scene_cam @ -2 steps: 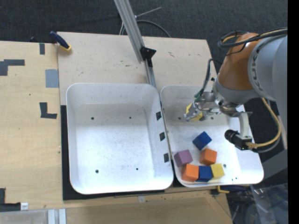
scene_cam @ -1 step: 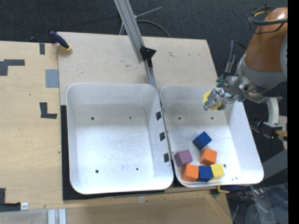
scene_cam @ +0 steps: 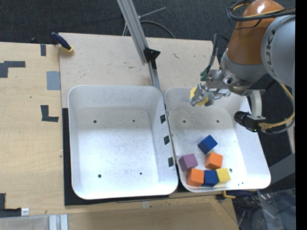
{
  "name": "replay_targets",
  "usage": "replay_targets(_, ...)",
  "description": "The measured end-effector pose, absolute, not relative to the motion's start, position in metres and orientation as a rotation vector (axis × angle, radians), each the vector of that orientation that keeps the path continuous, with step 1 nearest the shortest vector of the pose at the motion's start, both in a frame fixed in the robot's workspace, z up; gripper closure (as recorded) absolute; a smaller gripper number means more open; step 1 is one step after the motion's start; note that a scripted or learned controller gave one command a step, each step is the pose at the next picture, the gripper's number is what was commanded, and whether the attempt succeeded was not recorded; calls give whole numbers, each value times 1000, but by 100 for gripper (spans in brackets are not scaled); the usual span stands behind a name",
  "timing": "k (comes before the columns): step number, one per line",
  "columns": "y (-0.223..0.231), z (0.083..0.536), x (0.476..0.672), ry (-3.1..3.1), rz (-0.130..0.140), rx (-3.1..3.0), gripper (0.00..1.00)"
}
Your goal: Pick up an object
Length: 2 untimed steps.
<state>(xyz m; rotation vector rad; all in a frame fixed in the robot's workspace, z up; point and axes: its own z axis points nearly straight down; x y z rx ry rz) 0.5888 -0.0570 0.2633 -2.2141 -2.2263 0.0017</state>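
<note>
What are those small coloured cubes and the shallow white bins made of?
The small coloured cubes, such as the blue cube, look like matte foam or painted wood: flat colour, no shine, soft edges. The shallow white bins look like thin moulded plastic, with rounded rims and a faint sheen.

Gripper at upper right of frame, over the far rim of the right bin, a yellow block between its fingers. Lower in that bin, clustered: blue cube, orange cube, purple cube, second orange cube, small blue cube, yellow cube. Left bin alongside, rims touching.
</note>
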Motion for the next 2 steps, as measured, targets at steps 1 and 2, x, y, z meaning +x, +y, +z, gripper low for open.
replay_targets(1,19,246,636,-2229,0,-2210,100)
replay_targets(2,90,243,584,-2227,4,-2207,100)
